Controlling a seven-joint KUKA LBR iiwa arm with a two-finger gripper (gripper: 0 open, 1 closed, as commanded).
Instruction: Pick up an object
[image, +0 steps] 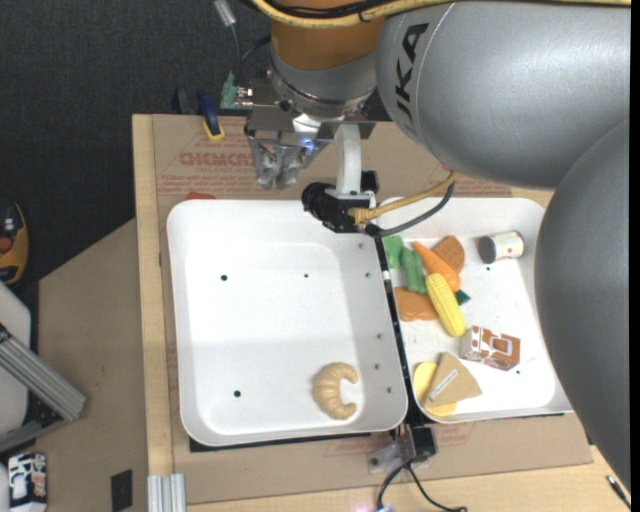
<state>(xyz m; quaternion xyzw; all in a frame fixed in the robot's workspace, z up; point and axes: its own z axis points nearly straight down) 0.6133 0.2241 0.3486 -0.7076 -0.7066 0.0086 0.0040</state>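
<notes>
in the camera view you see the gripper (279, 176) hanging over the bare desk (155, 300), just beyond the far rim of the left bin (185, 300). nothing shows in its grasp, and you cannot tell whether it is released or clenched.

in the left bin the croissant (337, 390) lies alone near the near right corner, well apart from the gripper. nothing stands around it except the bin's right wall just beside it. its long axis runs roughly from the far edge to the near edge, and its curled tips point toward the right bin (525, 290).

the right bin is crowded along its left wall. the corn cob (445, 303) lies slanted, far end toward the left, touching an orange carrot (436, 262) and a green piece (409, 262). a yellow wedge (447, 386) sits at the near edge, a brown and white block (493, 347) beside it, and a white cylinder (501, 246) lies apart near the far edge.
</notes>
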